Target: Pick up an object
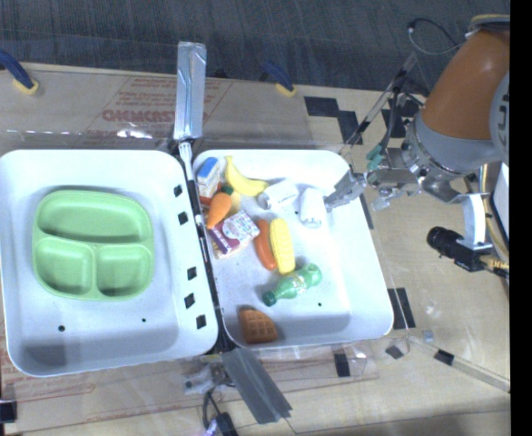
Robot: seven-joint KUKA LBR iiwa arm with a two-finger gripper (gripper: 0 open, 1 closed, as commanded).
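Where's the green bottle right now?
The green bottle lies on its side in the right bin, toward its near edge, just below the yellow corn and above the brown waffle.

In the right bin point(361, 280) you see a toy banana point(241, 181) at the back, a carrot point(218, 209) and a pink packet point(234, 232) beside it, a yellow corn cob point(282, 245) mid-bin, a green bottle point(291, 284) lying flat, and a brown waffle piece point(257, 325) at the front.

Glossy white plastic bins point(361, 271), a matt green plastic tray point(92, 242), pale wood bench point(448, 298).
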